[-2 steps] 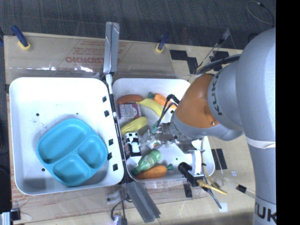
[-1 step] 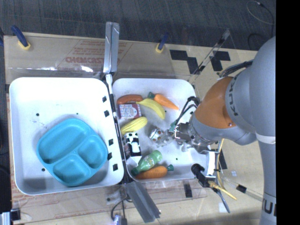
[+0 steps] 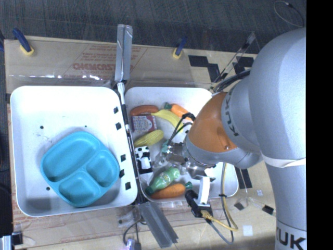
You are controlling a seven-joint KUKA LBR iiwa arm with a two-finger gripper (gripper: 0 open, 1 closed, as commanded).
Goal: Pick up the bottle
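A: What fills your view, biggest first?

B: The grey arm (image 3: pixel 276 98) takes the right side of the frame, its orange band (image 3: pixel 210 126) bending down over the right bin (image 3: pixel 156 94). The left bin (image 3: pixel 31 100) holds a blue divided tray (image 3: pixel 78 168).

A: And the bottle?

B: I judge the green bottle (image 3: pixel 165 178) to be your target. It lies on its side at the lower edge of the right bin, touching an orange carrot-like piece (image 3: pixel 167 191) below it. Above sit a corn cob (image 3: pixel 149 137), a banana (image 3: pixel 167 116) and a sausage (image 3: pixel 144 110).

A: Is the gripper on it?

B: The gripper (image 3: pixel 179 160) sits just above and right of the bottle. You cannot tell whether it is released or clenched; the wrist hides it. This looks like the approach step. Next you need to descend squarely across the bottle's body, clear of the carrot.
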